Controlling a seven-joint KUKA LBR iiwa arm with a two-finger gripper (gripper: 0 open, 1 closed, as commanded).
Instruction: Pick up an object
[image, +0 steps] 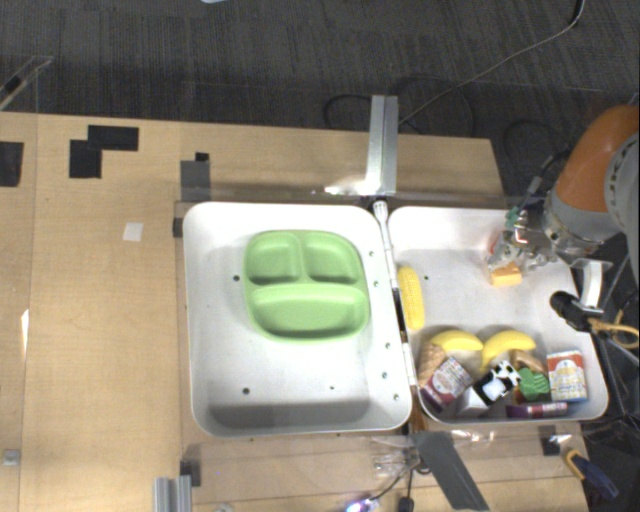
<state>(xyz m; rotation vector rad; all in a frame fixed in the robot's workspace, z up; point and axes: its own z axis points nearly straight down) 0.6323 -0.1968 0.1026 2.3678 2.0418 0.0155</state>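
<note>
Two shallow white bins sit side by side. The left bin (215, 390) has a light green three-compartment plastic tray (305, 283) in it. The right bin (450, 240) holds a yellow corn cob (410, 296) along its left wall, plus a pile along the near edge — two yellow bananas (485, 345), a small red-and-white carton (567, 377). The grey arm's gripper (520, 250) hangs over a small yellow-orange block (506, 275) — can't tell about contact.

A robotics lab or test bench, to judge by the plain wooden bench (90, 330) with black tape marks (100, 147). Two shallow white bins (215, 400) fixed side by side between bare aluminium brackets (383, 140), loose cables (470, 75) trailing over dark carpet (250, 50) behind. Toy food and small packets (505, 375) heaped as test pieces beside a green divided plate (303, 283).
</note>
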